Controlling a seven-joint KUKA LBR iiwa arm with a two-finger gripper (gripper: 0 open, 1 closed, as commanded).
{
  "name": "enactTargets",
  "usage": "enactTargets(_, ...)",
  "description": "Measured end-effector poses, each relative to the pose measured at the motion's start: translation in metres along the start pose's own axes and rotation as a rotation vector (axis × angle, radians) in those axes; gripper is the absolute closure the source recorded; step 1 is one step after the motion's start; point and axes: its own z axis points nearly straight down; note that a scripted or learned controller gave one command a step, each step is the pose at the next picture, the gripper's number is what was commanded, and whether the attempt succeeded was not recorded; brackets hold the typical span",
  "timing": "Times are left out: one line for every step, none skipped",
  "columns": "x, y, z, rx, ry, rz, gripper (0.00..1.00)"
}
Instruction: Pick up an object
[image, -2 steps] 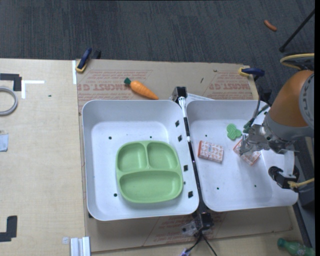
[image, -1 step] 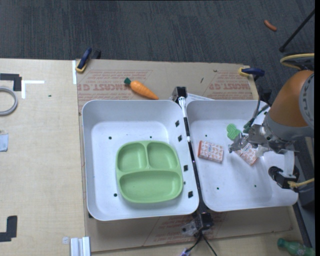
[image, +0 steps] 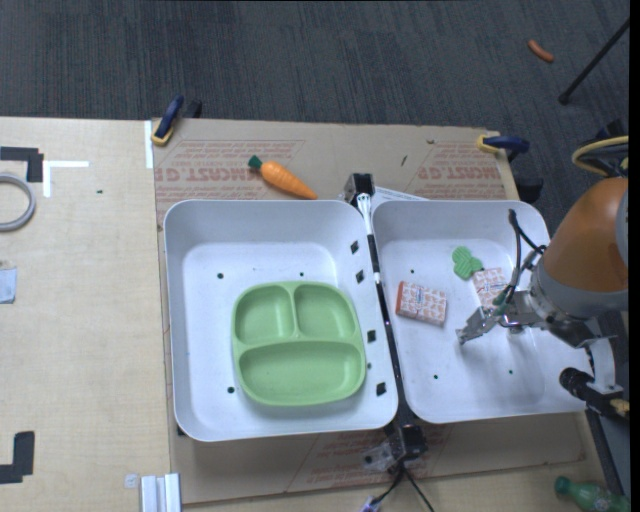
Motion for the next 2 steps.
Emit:
enactTargets(-0.024,0.085,0.001,0.002,0.0,-0.123,0.0)
enactTargets(-0.002,0.114,0.0,0.0,0.0,-0.565,0.0)
